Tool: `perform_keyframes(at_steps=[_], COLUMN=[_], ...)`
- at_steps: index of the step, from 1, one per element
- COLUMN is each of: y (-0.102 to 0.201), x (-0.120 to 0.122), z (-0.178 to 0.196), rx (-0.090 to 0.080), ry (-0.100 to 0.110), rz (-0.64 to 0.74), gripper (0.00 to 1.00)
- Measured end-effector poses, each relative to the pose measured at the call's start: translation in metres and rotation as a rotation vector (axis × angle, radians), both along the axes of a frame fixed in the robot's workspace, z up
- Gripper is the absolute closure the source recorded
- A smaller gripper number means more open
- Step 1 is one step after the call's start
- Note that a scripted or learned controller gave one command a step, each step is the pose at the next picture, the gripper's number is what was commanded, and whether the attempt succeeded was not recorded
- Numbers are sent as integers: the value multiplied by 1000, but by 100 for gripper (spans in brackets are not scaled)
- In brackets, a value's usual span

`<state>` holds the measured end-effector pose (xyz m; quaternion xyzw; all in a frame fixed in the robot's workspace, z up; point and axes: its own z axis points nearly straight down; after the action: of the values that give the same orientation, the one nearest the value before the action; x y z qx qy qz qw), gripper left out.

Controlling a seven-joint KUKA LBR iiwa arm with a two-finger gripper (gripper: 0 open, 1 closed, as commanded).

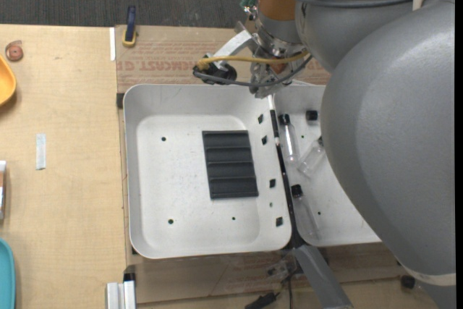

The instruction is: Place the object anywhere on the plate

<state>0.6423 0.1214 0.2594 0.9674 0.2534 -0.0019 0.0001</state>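
Ridged black object (230, 164) mid left bin (145, 228), clear of walls; gripper (264, 79) possibly over back rim.

white bins: 2 (137, 177) (340, 231) | black ridged block: 1 (230, 164) | robot arm: 1 (383, 83) | blue clamp: 1 (131, 24)

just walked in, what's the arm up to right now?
The grey arm reaches in over the right bin, covering most of it. Its tool sits above the far rim where the two bins meet; I can't tell whether it holds anything. A dark ribbed plate lies flat in the middle of the left bin, with nothing on it.
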Motion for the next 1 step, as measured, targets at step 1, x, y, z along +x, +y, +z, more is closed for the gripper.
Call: perform_keyframes(at_steps=[1], y=[55], x=[-18], z=[51], rx=[0], ry=[0], rz=[550], gripper=[100])
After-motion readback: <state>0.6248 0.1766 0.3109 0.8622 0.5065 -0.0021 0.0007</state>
